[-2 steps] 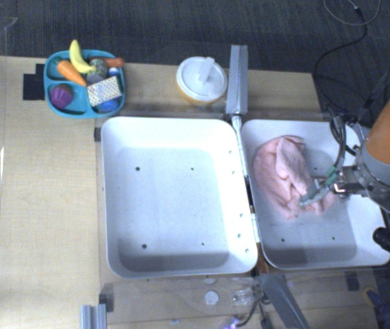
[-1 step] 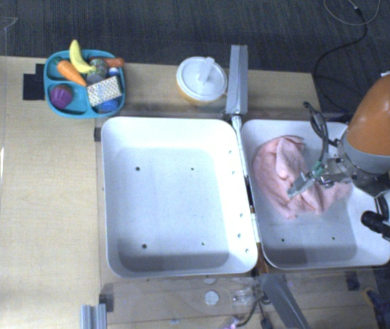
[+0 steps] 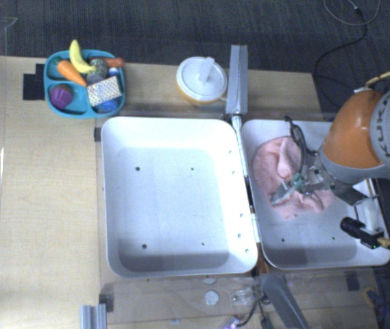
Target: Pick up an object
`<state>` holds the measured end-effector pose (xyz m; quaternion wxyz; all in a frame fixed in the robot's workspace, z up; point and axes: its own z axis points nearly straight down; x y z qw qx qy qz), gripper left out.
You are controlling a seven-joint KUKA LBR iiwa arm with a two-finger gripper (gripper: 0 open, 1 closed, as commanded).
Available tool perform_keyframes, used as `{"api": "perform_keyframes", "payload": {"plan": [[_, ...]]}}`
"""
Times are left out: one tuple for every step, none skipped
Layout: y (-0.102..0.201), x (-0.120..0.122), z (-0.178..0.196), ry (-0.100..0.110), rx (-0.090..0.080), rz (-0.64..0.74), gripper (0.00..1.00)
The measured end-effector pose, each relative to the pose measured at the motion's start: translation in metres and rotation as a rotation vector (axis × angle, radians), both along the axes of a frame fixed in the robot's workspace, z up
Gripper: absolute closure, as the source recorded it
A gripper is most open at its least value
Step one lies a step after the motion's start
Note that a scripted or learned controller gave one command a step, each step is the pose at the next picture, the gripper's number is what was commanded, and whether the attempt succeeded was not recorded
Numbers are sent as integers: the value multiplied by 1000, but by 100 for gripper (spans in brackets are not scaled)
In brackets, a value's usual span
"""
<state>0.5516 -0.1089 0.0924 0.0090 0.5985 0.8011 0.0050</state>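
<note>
A crumpled pink cloth (image 3: 277, 166) lies in the right bin (image 3: 318, 249), toward its back left. My gripper (image 3: 292, 186) reaches in from the right and sits down on the cloth's right part, its metal fingers among the folds. The grey arm with its orange band (image 3: 351, 139) hangs over the bin's right side and hides part of the cloth. I cannot make out whether any cloth is pinched between the fingers.
The left bin (image 3: 174, 197) stands beside the right one, with a metal divider bar (image 3: 236, 81) behind their shared edge. A blue tray of toy food (image 3: 85, 82) and a white lidded bowl (image 3: 202, 79) sit at the back of the bench.
</note>
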Motion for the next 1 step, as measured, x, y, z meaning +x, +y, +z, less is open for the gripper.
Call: {"api": "perform_keyframes", "payload": {"plan": [[0, 4, 14, -14, -4, 1, 100]]}}
